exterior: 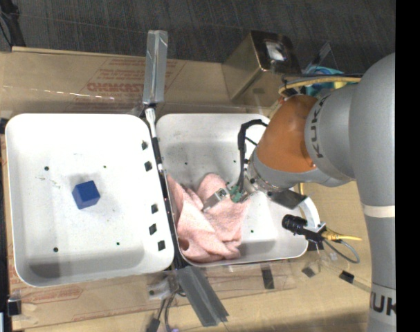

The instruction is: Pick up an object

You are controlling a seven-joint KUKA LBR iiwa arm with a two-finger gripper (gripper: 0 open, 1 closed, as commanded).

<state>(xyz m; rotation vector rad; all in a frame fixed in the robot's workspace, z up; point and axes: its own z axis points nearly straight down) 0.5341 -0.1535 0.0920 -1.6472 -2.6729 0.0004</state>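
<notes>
From my remote station the scene is evenly and brightly lit from above, so the left bin and right bin read nearly washed-out white. I see soft shadows along their near walls and under the arm. Focus is moderate, detail grainy, the floor dim.

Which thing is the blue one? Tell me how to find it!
Look at the left white bin, away from the grey arm. Near its middle sits a small blue cube, alone on the white floor. The pink cloth lies crumpled in the other bin.
</notes>
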